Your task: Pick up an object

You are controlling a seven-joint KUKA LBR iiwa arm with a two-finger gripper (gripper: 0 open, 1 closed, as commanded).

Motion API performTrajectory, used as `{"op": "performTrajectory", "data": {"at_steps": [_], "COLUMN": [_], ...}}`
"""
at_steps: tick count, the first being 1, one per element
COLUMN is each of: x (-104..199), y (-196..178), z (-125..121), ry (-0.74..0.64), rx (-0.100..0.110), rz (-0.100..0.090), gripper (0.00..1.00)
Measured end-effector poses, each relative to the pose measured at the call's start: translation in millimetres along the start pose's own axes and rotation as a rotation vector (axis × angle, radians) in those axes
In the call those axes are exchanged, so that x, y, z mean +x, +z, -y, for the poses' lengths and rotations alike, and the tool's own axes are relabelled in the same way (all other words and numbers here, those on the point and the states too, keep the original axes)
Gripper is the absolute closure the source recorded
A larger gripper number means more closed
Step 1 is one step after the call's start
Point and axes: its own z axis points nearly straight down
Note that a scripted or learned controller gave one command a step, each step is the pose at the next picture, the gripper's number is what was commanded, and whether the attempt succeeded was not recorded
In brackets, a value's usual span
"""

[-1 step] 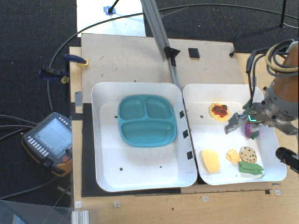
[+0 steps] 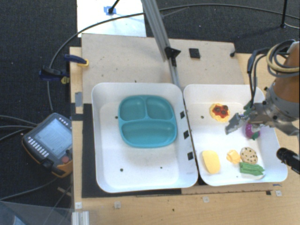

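My gripper (image 2: 243, 125) hangs over the right bin (image 2: 197, 125), near its right side, below the arm's orange-banded wrist. A purple toy with a green stem (image 2: 250, 131) sits right at the gripper's tip; whether it is gripped or just lies beneath is hidden. Also in this bin are a small pizza toy (image 2: 220, 111) to the upper left of the gripper, a yellow block (image 2: 211, 162), a small orange-yellow piece (image 2: 232, 156), a spotted cookie (image 2: 248, 155) and a green bean pod (image 2: 251, 169) along the near edge.
The left bin (image 2: 108, 172) holds a teal divided plate (image 2: 147, 121). A grey pole (image 2: 157, 25) slants over the bench behind the bins. A teach pendant (image 2: 49, 143) and cables lie on the floor to the left.
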Motion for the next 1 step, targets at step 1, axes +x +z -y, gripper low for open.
{"op": "performTrajectory", "data": {"at_steps": [1], "x": [-6.2], "y": [60.0], "z": [3.3], "ry": [0.004], "rx": [0.006], "rz": [0.0], "gripper": [0.0]}}
